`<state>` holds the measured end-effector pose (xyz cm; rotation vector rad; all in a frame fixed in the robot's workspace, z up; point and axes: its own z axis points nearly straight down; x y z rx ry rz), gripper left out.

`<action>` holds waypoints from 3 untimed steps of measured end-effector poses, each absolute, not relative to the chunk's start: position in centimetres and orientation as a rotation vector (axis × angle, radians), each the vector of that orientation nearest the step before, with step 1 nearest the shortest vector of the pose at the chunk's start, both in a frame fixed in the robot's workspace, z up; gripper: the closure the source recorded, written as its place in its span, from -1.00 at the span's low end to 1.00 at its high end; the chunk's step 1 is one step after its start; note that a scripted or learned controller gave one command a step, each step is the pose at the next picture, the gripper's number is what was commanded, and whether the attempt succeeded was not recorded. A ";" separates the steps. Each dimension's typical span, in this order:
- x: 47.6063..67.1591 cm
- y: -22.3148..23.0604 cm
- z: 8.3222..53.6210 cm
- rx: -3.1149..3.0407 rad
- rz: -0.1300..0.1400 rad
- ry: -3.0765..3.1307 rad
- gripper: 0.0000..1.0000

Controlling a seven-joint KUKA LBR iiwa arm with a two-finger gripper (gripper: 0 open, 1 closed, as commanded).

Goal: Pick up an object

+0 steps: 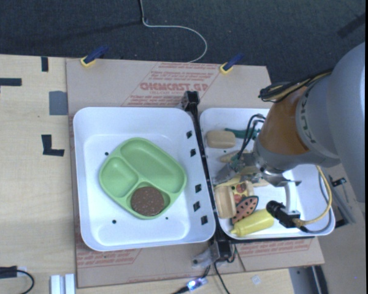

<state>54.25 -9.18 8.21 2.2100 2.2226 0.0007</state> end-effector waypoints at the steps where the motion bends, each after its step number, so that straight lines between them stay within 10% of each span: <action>1: 48.2 -3.9 19.0 2.216 0.005 2.228 -1.00; 2: 48.3 1.3 18.4 2.217 -0.002 2.232 -1.00; 3: 48.6 4.0 34.4 2.207 0.022 2.223 -1.00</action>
